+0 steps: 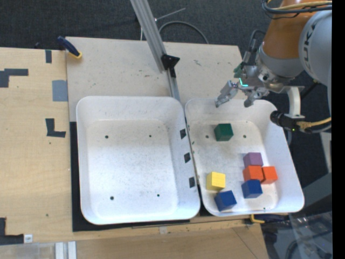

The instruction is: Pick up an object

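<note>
My gripper [235, 97] hangs above the far edge of the right bin [283, 144], fingers spread open with nothing between them. A green cube [223, 131] lies in that bin just below and slightly left of the gripper. Nearer the front of the bin sit a purple cube [253, 159], two orange cubes [252, 172] [269, 174], two blue cubes [252, 188] [226, 199] and a yellow cube [216, 180].
The left bin [86, 144] stands beside the right one, sharing a raised rim. A slanted metal rail [152, 31] crosses the back of the bench and ends near the bins' joint. A blue and yellow clamp [69, 46] lies at the far left.
</note>
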{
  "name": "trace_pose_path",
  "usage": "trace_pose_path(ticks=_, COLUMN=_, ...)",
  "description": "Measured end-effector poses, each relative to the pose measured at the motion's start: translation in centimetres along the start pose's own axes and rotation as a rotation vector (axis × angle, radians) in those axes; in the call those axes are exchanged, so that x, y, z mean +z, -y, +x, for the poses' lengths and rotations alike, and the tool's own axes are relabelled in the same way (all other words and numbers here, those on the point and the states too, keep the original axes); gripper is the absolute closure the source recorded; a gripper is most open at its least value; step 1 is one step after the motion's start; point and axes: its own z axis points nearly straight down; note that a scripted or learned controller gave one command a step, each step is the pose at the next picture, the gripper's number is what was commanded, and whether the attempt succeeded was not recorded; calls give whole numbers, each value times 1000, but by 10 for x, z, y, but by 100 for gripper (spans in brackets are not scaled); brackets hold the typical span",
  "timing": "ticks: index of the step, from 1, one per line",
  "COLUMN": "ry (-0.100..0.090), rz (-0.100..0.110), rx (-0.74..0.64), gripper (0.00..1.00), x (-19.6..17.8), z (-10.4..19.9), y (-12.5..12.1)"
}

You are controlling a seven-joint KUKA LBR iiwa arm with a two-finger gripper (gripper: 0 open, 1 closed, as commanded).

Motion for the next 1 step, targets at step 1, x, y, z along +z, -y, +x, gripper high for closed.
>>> trace_pose_path(ticks=1, ry=1, rz=4, rx=1, gripper=0, x=46, z=6, y=-1)
